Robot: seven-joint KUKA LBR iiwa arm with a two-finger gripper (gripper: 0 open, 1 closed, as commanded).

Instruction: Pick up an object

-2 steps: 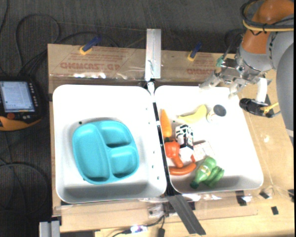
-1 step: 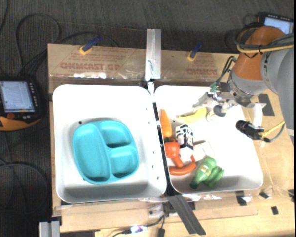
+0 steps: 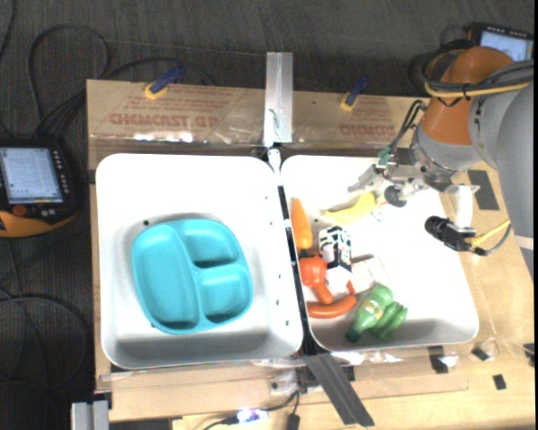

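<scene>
I see two-finger gripper [image 3: 387, 179] above right white bin [image 3: 430, 280], just beside pale yellow banana-shaped toy [image 3: 351, 209], toward bin's back wall. Fingers: cannot tell if apart or together. Risk I judge: toy slips sideways, smooth curved plastic; fingers close on nothing.

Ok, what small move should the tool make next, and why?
Probably descend onto the banana. The tool sits at the upper part of the right bin, just beside the banana's upper end, with nothing seen in its grip, and the other toys are clustered farther down.
</scene>
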